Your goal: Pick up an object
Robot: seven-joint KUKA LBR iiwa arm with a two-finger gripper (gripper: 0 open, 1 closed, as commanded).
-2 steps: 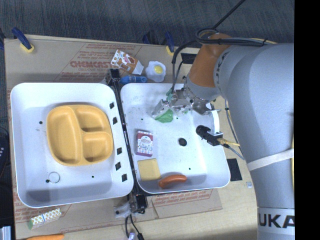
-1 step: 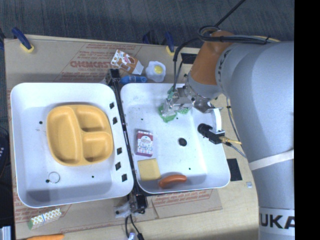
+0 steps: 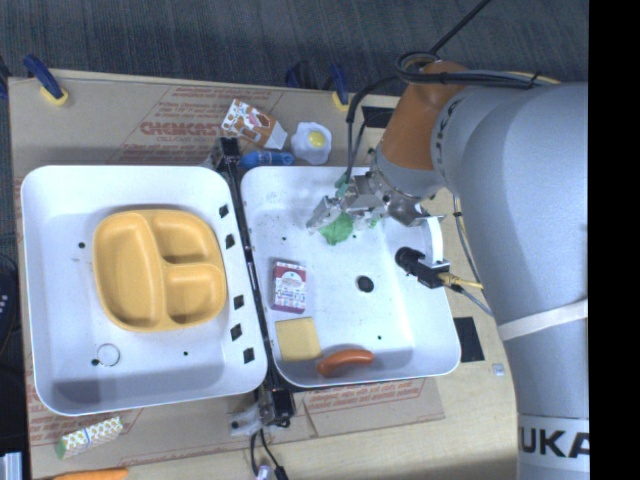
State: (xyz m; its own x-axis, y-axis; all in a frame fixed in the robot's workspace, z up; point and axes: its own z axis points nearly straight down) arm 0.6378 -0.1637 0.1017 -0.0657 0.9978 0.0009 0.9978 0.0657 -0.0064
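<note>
Grey and bulky, the KUKA arm [image 3: 520,218] fills the right side of the frame, its orange band [image 3: 415,128] sitting in the upper middle just above the wrist. The gripper [image 3: 345,208] is low in the upper part of the right bin [image 3: 440,338], its metal fingers pointing toward the left of the frame. A small green object [image 3: 338,229] lies directly at the fingertips, touching or nearly so; whether the fingers are pinching it or merely resting beside it, I cannot tell.

Lower in the same bin, a red-and-white packet [image 3: 289,286] lies near the left wall, a yellow sponge-like block [image 3: 298,338] sits just below it, and an orange sausage-shaped toy [image 3: 345,360] rests against the bottom wall. A small dark round spot [image 3: 365,285] (possibly a hole or a tiny piece) shows near the bin's middle.

The left bin [image 3: 60,368] holds a yellow 3-compartment tray [image 3: 160,266] and a clear ring [image 3: 107,354] near its lower left corner.

Outside the bins, at the upper middle of the frame, a printed snack packet [image 3: 246,120], a blue item [image 3: 266,157] and a white-and-yellow egg-like toy [image 3: 313,141] lie on the cardboard bench top [image 3: 130,98].
</note>
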